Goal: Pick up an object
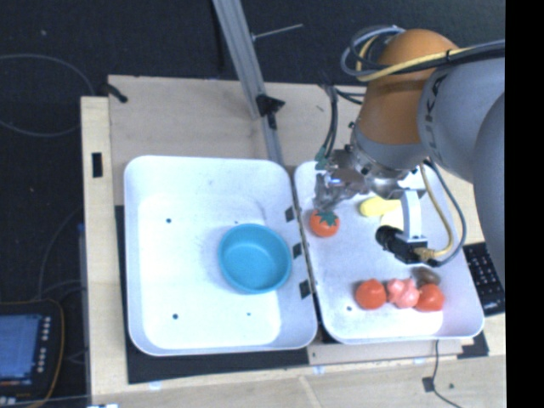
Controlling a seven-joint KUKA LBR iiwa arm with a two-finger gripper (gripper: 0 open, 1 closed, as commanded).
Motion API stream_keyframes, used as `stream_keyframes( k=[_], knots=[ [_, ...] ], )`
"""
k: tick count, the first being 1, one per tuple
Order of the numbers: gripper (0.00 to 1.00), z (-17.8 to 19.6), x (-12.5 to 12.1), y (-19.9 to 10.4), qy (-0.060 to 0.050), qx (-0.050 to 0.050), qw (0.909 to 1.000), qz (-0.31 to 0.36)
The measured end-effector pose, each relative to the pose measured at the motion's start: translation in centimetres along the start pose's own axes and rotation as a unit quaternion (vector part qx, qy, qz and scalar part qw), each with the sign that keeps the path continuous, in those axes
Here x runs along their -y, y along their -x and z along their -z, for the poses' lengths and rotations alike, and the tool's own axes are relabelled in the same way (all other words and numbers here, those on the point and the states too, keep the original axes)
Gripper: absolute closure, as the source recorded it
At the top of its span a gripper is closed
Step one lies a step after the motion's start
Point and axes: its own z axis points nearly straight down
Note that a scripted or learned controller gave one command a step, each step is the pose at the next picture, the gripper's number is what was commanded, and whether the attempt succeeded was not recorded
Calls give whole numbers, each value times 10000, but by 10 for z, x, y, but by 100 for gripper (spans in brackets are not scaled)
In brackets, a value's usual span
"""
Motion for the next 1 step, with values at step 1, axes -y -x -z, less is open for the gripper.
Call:
stream_keyframes(
  k=[1],
  knots=[
    [100,2,-22,-55,-4,-12,10000,12]
  ],
)
